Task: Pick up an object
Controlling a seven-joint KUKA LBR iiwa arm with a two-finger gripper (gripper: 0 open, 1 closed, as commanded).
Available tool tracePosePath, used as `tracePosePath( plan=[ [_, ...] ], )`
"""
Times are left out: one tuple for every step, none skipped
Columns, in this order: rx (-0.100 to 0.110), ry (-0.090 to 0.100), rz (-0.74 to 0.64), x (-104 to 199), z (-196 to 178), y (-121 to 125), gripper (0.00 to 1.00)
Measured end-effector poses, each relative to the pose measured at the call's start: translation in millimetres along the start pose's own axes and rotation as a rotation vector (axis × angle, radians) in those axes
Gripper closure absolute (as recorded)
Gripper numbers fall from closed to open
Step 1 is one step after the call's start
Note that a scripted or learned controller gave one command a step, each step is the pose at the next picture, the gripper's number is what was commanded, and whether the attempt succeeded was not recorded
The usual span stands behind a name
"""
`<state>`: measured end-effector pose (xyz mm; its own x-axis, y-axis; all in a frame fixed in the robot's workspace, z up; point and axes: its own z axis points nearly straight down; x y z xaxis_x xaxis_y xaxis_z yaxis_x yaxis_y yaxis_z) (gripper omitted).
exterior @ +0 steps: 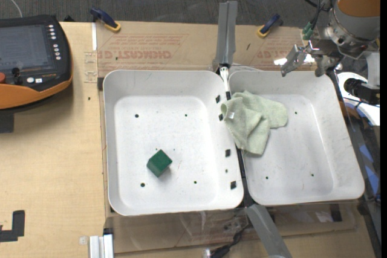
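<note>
Brown cardboard covers the bench (54, 148), and two white bins sit on it side by side in the middle of the frame. At the upper right, the gripper (307, 61) hangs just above the far rim of the right bin (338, 148). Its two fingers look spread apart, and nothing sits between them. A pale green cloth (255, 119) lies crumpled at the left side of the right bin, with one edge draped up onto the wall where the two bins meet. A small green block (159, 162) sits alone on the floor of the left bin (121, 130), toward the lower left of that bin. The cloth is the nearer thing, so it seems the easier pick. To do it well, I think the arm should move left and toward the bottom of the frame, stop over the thick bunched middle of the cloth, then go straight down and pinch a fold. Aiming at the thin edge on the wall could make the fingers bump the rim or the grey bar (227, 33) that stands up between the bins. The right half of the right bin is bare, so there is lots of room to come down there. The block has open floor all around it too. A tablet (30, 57) rests at the far left, well away.
</note>
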<state>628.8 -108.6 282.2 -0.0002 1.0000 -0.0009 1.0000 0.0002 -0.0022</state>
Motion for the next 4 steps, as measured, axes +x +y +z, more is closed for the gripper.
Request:
tracePosePath(
  plan=[
    [0.002,0.000,0.048,25.5,71.6,-44.8,0.00],
    [-0.004,0.000,0.097,9.5,189.3,-44.0,0.00],
    [-0.002,0.000,0.025,28.5,90.8,-54.7,0.00],
    [0.002,0.001,0.084,5.5,178.8,-68.7,0.00]
  ],
)
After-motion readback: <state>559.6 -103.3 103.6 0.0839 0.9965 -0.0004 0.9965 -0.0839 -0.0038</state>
